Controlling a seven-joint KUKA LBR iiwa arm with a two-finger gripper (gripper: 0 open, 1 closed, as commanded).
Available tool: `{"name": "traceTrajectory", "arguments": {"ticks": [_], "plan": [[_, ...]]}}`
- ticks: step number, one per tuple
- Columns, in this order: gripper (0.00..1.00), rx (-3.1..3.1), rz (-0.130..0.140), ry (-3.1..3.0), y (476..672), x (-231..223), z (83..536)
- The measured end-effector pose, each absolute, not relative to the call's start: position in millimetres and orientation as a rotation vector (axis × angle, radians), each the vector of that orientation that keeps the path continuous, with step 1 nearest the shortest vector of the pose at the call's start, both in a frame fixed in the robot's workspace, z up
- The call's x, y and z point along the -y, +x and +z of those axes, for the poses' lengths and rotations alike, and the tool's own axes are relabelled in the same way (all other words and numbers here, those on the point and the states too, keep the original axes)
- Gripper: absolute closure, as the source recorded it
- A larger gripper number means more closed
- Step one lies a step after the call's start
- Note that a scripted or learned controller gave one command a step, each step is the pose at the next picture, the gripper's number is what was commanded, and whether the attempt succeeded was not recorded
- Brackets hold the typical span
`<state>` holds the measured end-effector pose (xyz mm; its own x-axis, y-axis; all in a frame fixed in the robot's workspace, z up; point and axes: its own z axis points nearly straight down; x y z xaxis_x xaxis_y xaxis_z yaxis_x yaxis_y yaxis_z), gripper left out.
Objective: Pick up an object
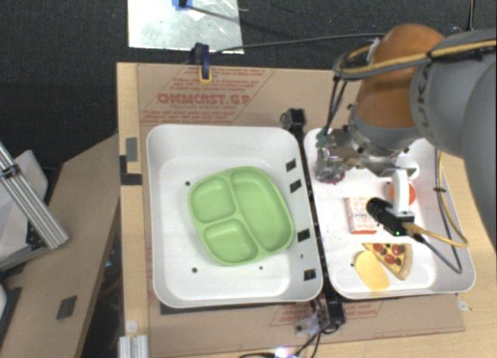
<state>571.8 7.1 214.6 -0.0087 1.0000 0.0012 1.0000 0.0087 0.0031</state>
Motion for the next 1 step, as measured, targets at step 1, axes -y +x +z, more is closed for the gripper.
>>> {"name": "traceTrajectory", "arguments": {"ticks": [1], "plan": [[1.0,-2.232,0.008,2.209,588.5,-67.3,224.4]]}}
